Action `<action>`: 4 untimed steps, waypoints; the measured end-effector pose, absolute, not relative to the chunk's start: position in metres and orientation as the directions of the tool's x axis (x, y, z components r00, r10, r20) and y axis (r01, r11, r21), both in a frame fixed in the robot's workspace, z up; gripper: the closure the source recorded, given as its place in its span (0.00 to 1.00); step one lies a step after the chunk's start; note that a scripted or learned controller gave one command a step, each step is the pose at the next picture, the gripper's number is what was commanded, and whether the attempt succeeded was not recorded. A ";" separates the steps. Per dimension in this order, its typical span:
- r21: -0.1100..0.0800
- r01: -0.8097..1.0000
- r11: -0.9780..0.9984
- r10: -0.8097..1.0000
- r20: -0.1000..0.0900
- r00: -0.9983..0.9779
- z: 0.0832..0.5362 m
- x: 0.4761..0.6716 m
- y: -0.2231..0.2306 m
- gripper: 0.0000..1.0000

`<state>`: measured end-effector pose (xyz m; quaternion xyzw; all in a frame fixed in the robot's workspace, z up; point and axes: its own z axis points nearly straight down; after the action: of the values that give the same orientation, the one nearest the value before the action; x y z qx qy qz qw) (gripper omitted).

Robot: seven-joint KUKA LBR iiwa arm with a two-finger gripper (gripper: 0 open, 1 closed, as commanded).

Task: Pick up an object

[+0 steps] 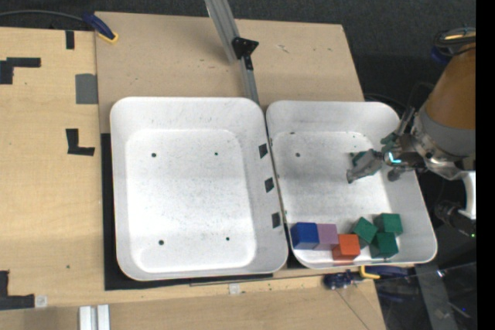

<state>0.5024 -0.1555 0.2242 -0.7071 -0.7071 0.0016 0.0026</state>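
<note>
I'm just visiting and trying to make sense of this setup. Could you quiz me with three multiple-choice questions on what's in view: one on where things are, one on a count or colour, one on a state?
1. Where do the small blocks lie?
A. Along the near edge of the right bin
B. In the middle of the left bin
C. On the bare wood bench

2. How many green blocks are there?
A. One
B. Three
C. Five

3. How does the gripper stand to the blocks?
A. It presses on the blue one
B. It carries the orange one
C. It is above the right bin's floor, apart from them

Answers:
1. A: the blue block, purple block and orange block sit by the near wall of the right bin.
2. B: three green blocks cluster together.
3. C: the gripper is farther back, with bare floor between.
</note>
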 end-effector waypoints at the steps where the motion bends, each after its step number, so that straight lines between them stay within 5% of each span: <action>1: -0.002 1.000 0.002 1.000 0.001 -0.002 0.226 0.503 -0.155 0.00; 4: -0.003 1.000 0.001 1.000 0.000 -0.001 0.091 0.490 -0.149 0.00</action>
<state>0.4901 -0.1493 0.0908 -0.7068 -0.7074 0.0011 0.0011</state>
